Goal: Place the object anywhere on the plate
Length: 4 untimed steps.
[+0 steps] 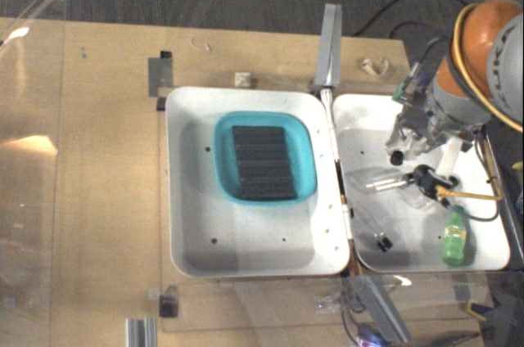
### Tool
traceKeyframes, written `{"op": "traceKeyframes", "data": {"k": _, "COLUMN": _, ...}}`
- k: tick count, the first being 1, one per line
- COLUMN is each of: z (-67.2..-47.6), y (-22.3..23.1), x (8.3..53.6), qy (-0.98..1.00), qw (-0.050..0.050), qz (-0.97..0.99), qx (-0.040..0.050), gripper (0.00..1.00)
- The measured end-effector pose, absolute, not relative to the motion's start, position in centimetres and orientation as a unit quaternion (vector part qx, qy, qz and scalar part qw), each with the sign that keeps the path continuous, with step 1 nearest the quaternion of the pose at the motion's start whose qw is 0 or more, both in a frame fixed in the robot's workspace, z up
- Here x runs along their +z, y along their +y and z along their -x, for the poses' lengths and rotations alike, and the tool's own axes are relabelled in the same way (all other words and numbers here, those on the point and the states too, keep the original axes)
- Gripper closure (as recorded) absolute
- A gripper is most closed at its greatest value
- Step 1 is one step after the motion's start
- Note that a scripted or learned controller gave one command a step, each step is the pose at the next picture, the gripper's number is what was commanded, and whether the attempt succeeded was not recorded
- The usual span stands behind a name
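A teal, rounded-square plate lies in the left bin. A dark ridged block rests flat on the plate's middle. My gripper hangs low over the upper middle of the right bin, well to the right of the plate. A translucent green object lies near that bin's lower right corner, below and to the right of the gripper. A small black piece sits on the bin floor below the gripper.
A grey metal post stands behind the seam between the two bins. Small fixtures sit on the wooden bench around the left bin. The arm's orange band is at the right edge.
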State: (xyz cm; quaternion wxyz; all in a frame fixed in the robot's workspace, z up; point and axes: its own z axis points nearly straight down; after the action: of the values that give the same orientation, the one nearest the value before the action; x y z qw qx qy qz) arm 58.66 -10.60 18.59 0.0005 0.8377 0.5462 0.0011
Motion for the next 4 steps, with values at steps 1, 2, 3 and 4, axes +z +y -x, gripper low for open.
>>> {"op": "traceKeyframes", "data": {"k": 1, "z": -53.5, "y": -4.7, "x": 18.5, "qy": 0.594, "qw": 0.001, "qz": -0.805, "qx": 0.0018, "gripper": 1.00}}
{"op": "traceKeyframes", "data": {"k": 2, "z": -53.8, "y": -4.7, "x": 19.6, "qy": 0.594, "qw": 0.002, "qz": -0.805, "qx": 0.0038, "gripper": 1.00}}
{"op": "traceKeyframes", "data": {"k": 3, "z": -57.8, "y": -1.8, "x": 18.5, "qy": 0.629, "qw": 0.001, "qz": -0.777, "qx": 0.0014, "gripper": 1.00}}
{"op": "traceKeyframes", "data": {"k": 4, "z": -57.9, "y": -1.9, "x": 18.5, "qy": 0.629, "qw": 0.001, "qz": -0.778, "qx": 0.0015, "gripper": 0.00}}
